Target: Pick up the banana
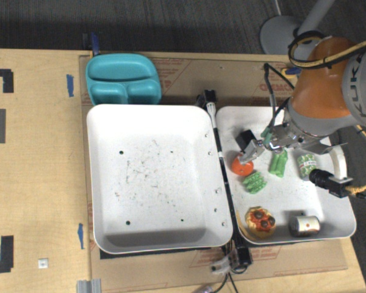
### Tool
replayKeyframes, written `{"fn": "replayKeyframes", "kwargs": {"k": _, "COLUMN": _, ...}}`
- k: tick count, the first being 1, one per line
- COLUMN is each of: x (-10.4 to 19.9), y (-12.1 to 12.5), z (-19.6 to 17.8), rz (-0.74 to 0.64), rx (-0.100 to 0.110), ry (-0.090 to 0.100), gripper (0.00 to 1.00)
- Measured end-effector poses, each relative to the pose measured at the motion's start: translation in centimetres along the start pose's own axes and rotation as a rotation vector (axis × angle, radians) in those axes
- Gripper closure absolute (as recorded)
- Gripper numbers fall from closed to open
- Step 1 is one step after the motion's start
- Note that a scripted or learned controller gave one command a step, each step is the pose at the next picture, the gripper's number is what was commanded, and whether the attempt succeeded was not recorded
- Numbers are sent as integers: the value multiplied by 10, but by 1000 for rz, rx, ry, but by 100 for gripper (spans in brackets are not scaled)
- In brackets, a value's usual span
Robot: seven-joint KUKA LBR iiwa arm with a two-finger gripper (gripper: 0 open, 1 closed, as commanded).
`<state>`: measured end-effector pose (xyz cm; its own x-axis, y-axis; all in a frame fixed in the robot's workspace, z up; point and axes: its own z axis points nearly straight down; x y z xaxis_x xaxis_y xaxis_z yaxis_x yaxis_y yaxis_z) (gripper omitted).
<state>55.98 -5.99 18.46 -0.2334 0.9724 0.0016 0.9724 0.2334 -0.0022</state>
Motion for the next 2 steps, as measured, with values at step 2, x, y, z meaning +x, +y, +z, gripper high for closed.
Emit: {"fn": "replayKeyframes", "kwargs": {"k": 2, "x": 124, "y": -50, "z": 0, "rz": -670, "rx": -1, "ry": -1, "gripper": 0}}
